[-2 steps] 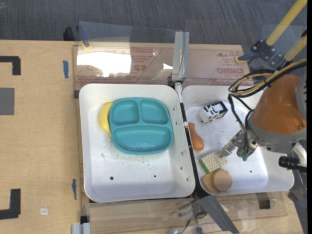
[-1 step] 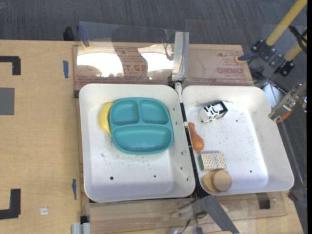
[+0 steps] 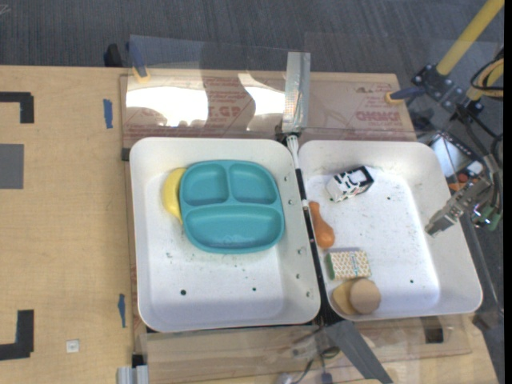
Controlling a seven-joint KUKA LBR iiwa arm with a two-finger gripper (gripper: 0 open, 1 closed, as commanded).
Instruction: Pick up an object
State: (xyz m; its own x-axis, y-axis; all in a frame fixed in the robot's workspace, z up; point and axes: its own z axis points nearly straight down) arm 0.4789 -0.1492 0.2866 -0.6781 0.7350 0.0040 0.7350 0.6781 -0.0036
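Nearest the lens, in the right bin (image 3: pixel 416 290): tan wooden egg-shaped piece (image 3: pixel 362 296) at the front-left corner, touching a small patterned card (image 3: pixel 350 263) just behind. Farther back, orange carrot-like toy (image 3: pixel 322 226) along the left wall; beyond it, black-and-white toy (image 3: pixel 350 183) near the rear. Pincer (image 3: pixel 445 219) at the bin's right rim, holding nothing visible; finger spread impossible to tell. Left bin (image 3: pixel 160 286): teal divided plate (image 3: pixel 232 206) lying over a yellow object (image 3: pixel 171 192). Wooden bench (image 3: pixel 64 214) beneath.
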